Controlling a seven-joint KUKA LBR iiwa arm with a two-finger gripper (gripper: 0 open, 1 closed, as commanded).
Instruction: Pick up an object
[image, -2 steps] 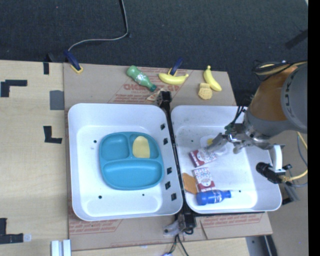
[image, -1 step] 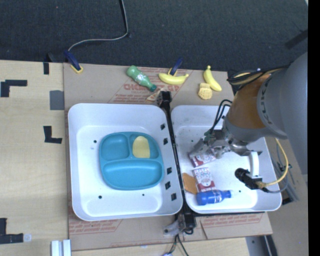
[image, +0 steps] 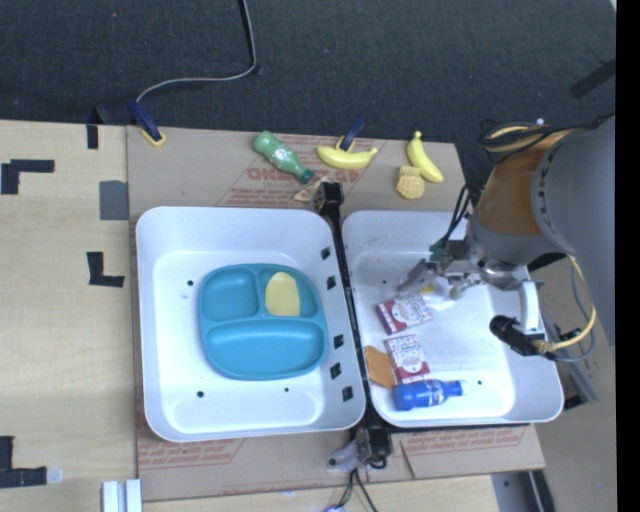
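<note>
My gripper (image: 428, 283) hangs low in the right bin (image: 520, 400), its fingers spread open, just above and right of a red-and-white packet (image: 403, 313). Nothing sits between the fingers. A second red-and-white packet (image: 407, 358) lies below the first. A blue bottle (image: 426, 393) lies on its side near the bin's front, and an orange piece (image: 378, 367) rests beside it at the left wall.
The left bin (image: 160, 300) holds a blue divided plate (image: 262, 322) with a yellow item (image: 283, 294) in one compartment. Behind the bins lie a green bottle (image: 281, 156), two bananas (image: 346, 156) (image: 424, 160) and a small yellow piece (image: 408, 184). A black divider (image: 345, 300) separates the bins.
</note>
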